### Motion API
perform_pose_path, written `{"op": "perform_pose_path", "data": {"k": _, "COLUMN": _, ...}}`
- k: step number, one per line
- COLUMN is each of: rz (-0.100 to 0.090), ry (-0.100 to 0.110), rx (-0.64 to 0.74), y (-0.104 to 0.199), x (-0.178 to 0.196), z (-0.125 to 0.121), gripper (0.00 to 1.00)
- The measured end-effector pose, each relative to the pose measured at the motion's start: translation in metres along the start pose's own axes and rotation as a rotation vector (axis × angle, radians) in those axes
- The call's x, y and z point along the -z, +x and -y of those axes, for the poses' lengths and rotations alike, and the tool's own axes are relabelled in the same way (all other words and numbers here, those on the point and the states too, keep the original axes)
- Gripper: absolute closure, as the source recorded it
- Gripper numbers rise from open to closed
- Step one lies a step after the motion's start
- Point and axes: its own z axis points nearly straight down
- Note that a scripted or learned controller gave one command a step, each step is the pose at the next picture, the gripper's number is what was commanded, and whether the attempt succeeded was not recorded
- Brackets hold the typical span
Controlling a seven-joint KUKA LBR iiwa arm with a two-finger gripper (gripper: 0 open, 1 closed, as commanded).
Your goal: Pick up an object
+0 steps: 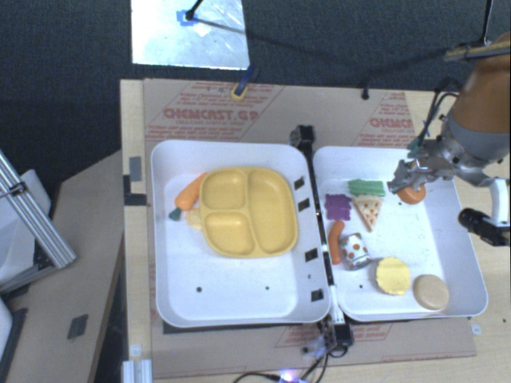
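The grey arm with the orange band [481, 110] is cut off by the right edge. A small round orange object [413, 195] in the right bin is partly covered by the gripper [407, 182]. A pale item [193, 219] is largely hidden under the left rim of the yellow divided plastic plate [243, 211]. The aluminium frame [28, 214] is cropped at the left edge.

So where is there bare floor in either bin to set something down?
Left bin: a bare strip below the yellow tray. Right bin: bare between the orange piece under the gripper and the tan disc. Crowded near the divider, around the purple piece and can.
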Motion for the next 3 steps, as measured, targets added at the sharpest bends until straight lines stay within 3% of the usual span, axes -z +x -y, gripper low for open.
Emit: {"op": "perform_pose_path", "data": {"k": 3, "rz": -0.001, "ry": 0.001, "rx": 0.0, "y": 0.151, "x": 0.005, "z": -0.029, "gripper": 1.0}}
